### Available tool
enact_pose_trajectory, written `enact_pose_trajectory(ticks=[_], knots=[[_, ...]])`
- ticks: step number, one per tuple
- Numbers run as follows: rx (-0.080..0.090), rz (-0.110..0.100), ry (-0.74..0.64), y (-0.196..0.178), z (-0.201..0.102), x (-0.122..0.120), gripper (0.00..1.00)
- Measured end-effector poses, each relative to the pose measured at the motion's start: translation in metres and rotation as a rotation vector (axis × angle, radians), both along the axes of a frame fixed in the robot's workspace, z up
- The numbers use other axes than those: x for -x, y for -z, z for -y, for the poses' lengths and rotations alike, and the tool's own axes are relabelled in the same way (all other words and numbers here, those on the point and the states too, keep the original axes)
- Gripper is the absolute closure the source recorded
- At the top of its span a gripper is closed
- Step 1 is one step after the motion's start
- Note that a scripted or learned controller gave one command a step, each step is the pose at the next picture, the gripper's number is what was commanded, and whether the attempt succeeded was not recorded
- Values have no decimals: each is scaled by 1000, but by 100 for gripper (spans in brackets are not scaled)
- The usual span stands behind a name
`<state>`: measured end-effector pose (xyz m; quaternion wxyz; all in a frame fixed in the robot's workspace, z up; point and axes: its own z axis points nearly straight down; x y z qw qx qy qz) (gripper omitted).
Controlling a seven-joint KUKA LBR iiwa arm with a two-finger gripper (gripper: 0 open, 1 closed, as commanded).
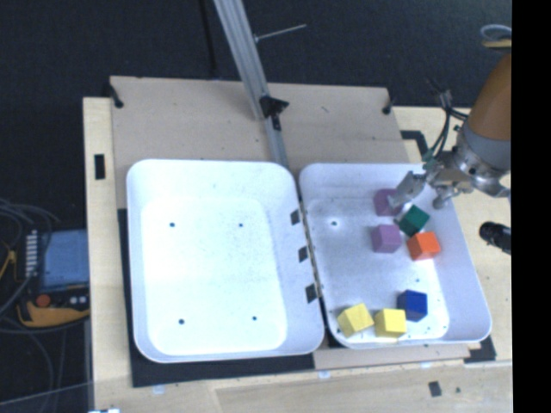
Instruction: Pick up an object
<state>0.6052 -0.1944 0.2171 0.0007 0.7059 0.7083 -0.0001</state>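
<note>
**Pick Status: Approach Stage, No Object Secured**

The surface point(344, 101) carries two shallow white bins side by side. The left bin point(215, 256) lies apart from the work. The right bin point(344, 256) contains all candidate objects.

The arm point(491, 119) reaches in from the right edge of the view and sits over the upper right part of the right bin. The pincer point(415, 194) is low over a cluster of blocks; whether it is apart or together cannot be told from this angle.

Objects, right bin:
- Upper purple block point(384, 201), just beside the pincer tip.
- Green block point(415, 220), directly below the pincer, possibly touching it.
- Lower purple block point(386, 237) and orange block point(424, 246), near the green block.
- Blue block point(413, 304) and two yellow blocks point(355, 319) point(391, 322), along the near wall, well apart from the pincer.

Progress assessment: every block rests on the bin floor. Judged from this, the approach is largely complete; closure on a block, likely green or upper purple, and the lift are left.
</note>
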Motion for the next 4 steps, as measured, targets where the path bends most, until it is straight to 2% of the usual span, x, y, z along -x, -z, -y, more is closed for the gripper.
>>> enact_pose_trajectory(ticks=[1,2,4], knots=[[1,0,-1,0,0,0,0],[1,-3,3,53,11,-4,0],[9,23,2,89,20,-13,0]])
